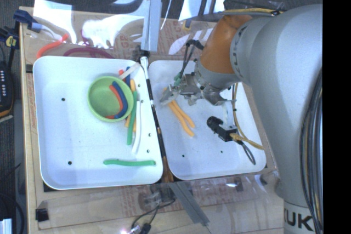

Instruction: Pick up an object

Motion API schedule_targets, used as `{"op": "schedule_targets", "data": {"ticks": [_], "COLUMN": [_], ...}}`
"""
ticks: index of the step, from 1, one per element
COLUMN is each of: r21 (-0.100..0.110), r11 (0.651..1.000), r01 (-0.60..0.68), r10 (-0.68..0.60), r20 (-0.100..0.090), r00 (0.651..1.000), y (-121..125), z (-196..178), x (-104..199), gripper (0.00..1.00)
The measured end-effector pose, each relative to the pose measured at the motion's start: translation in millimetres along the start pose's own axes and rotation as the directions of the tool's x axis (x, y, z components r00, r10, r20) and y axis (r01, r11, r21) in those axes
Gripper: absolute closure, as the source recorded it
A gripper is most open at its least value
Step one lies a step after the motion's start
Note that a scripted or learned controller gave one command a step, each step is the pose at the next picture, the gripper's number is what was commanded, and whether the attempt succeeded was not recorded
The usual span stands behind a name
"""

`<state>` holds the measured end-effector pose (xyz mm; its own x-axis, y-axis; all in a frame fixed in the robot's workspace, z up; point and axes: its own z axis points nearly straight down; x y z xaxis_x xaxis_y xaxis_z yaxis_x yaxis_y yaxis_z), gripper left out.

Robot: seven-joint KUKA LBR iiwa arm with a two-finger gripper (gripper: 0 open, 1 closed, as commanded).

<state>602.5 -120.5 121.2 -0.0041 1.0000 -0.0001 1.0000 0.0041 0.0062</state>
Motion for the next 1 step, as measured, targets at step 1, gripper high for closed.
{"op": "schedule_targets", "data": {"ticks": [1], "r21": [0.002], "r11": [0.999], "r01": [0.049], "r10": [-0.049], "r20": [0.004], "r00": [0.999], "y": [-10.5], "z": [27.5], "x": [7.2], "gripper": [0.0]}}
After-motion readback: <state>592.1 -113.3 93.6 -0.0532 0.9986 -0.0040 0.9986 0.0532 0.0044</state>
